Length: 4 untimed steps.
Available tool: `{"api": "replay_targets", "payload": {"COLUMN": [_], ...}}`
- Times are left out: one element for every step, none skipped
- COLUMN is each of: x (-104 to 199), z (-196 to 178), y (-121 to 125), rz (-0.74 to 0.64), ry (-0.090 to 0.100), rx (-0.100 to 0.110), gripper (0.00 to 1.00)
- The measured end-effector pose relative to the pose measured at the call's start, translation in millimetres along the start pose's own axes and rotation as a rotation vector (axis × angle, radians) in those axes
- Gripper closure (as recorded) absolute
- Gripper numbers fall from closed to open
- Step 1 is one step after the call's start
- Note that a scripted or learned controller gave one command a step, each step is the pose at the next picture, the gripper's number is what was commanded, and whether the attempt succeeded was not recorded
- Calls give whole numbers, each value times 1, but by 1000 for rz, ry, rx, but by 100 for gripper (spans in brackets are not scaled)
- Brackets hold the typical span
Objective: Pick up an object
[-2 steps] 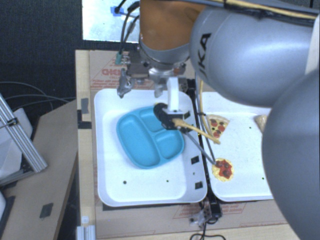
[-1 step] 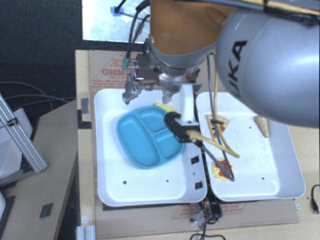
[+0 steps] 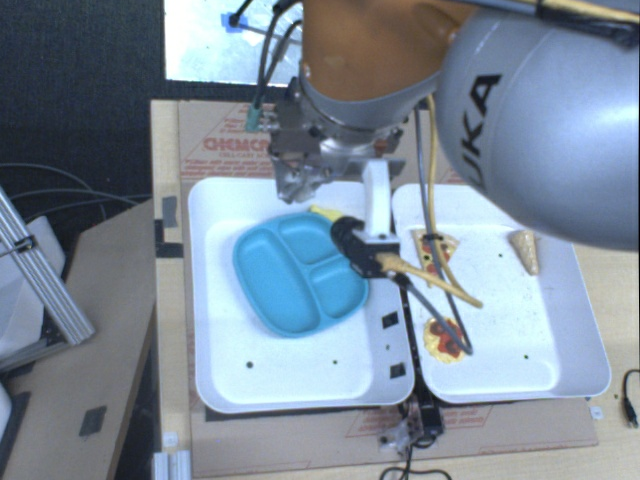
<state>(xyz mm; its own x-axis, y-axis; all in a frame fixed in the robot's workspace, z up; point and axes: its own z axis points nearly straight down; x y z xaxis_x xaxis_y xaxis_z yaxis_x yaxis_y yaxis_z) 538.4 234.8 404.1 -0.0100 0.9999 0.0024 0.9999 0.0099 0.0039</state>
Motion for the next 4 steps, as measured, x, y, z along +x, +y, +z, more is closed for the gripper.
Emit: {"api": "replay_targets", "payload": {"x": [0, -53, -90, -136], "z": [-11, 52, 253, 217], "y": [1, -50, -51, 30], "rz": [-6, 11, 13, 13], "ry": [1, -3, -7, -3], "rx": [-3, 6, 16, -6], "gripper": [100, 100, 100, 100]}}
